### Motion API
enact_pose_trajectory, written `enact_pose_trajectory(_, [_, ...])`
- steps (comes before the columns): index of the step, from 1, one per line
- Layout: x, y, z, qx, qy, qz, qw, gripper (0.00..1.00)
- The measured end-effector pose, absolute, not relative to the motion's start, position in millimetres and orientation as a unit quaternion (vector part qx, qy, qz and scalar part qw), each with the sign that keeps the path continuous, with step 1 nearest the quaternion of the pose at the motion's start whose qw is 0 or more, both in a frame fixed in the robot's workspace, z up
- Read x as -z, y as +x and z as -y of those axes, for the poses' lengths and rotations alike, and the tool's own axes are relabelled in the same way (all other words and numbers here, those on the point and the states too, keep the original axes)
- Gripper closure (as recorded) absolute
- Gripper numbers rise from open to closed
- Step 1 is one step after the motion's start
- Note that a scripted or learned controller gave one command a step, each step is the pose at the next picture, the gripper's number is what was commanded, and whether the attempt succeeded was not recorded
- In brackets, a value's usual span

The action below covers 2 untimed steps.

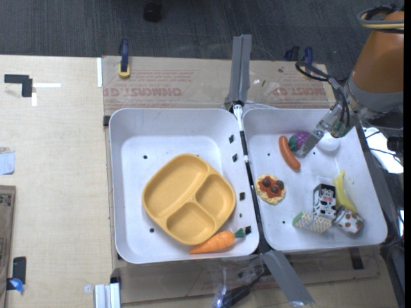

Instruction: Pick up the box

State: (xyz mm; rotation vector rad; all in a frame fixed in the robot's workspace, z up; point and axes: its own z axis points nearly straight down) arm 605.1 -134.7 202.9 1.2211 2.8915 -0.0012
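The box (pixel 325 201), white with black cow patches, stands in the right bin (pixel 372 233) toward its front right. A yellow banana (pixel 345 193) leans against the box's right side. My gripper (pixel 309 147) reaches in from the upper right and is low over the bin's back half, right beside a purple and green toy (pixel 297 140) and an orange-red sausage (pixel 289 153). The gripper is well behind the box and apart from it.
A small pizza (pixel 271 188) lies left of the box. Two small patterned packets (pixel 311 222) (pixel 349 222) lie in front of it. The left bin (pixel 125 133) holds a yellow divided plate (pixel 188 198) and a carrot (pixel 216 241).
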Motion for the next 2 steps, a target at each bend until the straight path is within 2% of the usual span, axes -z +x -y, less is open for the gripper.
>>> enact_pose_trajectory(1, [-196.7,555.3,115.7,0.0003,0.379,-0.925,0.000,0.00])
enact_pose_trajectory(2, [-376.8,565.2,137.2,0.0006,0.467,-0.884,0.001,0.00])
